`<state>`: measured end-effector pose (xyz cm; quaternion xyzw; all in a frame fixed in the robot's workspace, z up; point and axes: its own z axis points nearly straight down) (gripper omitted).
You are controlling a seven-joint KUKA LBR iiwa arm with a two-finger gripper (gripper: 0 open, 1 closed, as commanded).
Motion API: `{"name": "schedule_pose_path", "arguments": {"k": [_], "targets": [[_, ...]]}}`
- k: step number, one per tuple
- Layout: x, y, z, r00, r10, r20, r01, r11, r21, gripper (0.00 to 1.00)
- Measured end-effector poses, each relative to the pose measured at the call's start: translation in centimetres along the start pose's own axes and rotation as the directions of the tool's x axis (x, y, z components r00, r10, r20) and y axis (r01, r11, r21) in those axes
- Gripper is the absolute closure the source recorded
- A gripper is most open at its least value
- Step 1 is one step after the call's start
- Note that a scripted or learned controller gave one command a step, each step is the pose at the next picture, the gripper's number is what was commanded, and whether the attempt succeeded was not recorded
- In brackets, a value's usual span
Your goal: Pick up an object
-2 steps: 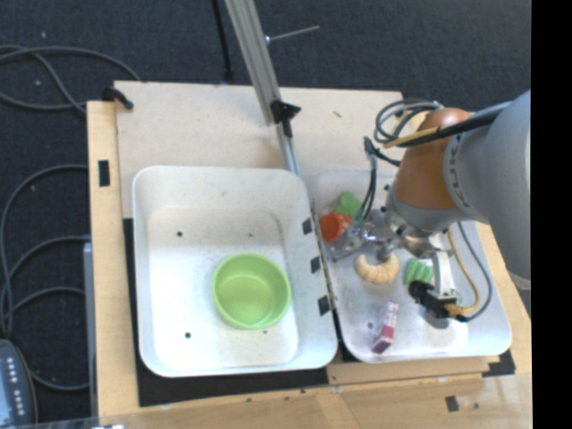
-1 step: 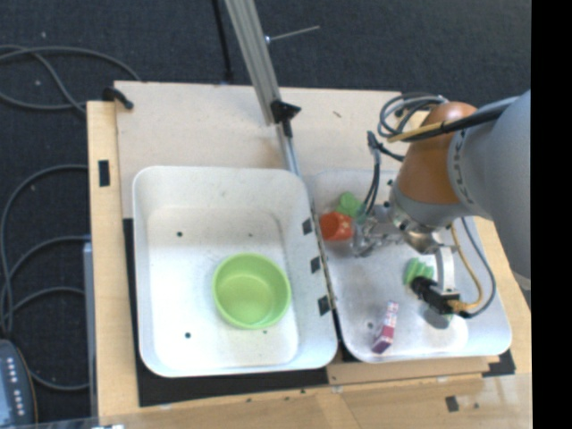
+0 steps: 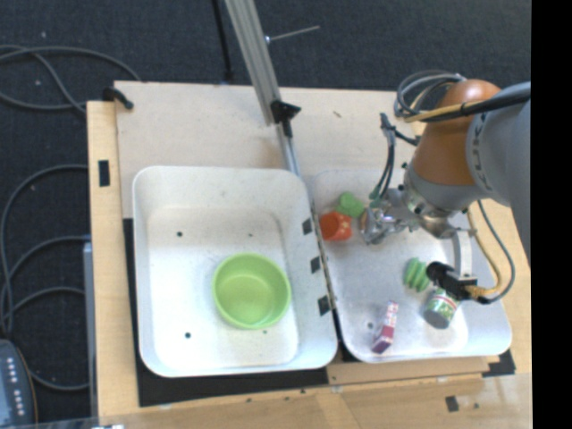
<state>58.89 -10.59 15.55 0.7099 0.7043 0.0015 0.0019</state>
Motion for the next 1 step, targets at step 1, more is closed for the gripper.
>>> {"name": "schedule_pose_path", "arguments": {"k": [1], "targets": [[-0.12, 0.19, -5.29, 1.0, -0.011, 0.001, 0.011, 1.0, -0.001, 1.0]]}}
